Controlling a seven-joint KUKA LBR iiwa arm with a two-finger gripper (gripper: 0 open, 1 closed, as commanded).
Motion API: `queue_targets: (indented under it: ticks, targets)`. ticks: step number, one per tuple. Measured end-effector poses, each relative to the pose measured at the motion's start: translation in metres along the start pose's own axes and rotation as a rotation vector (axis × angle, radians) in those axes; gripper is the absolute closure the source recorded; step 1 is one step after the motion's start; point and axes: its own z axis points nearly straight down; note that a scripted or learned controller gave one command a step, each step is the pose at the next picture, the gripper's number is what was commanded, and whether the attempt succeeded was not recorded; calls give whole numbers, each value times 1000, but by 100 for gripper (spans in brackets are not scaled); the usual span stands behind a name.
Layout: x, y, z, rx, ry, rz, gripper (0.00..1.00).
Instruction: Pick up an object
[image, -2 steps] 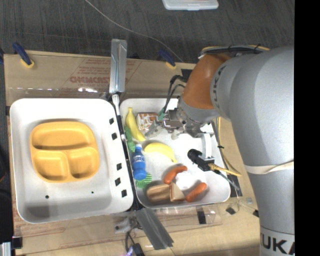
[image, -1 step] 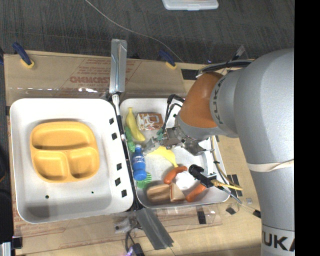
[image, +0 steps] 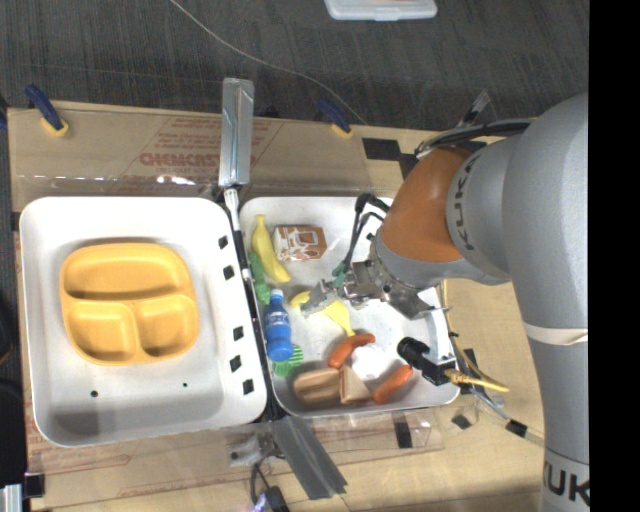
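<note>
My gripper hangs low in the middle of the right bin, reaching in from the right. Just below it lies a yellow piece, and a smaller yellow bit sits at its left tip. A banana and a brown-and-white box lie beyond it toward the bin's far side. A blue bottle rests along the left wall. Two red sausages, a white lump and bread slices crowd the near end.
The left bin holds a yellow divided tray. Green pieces lie by the right bin's left wall. A metal divider bar runs between the bins. The arm's bulky grey and orange body covers the right bin's right side.
</note>
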Motion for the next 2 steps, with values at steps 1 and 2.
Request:
queue_targets:
  ticks: [1, 2]
  targets:
    - [8, 19, 29, 0, -2, 251, 0]
    - [8, 19, 20, 1, -1, 249, 100]
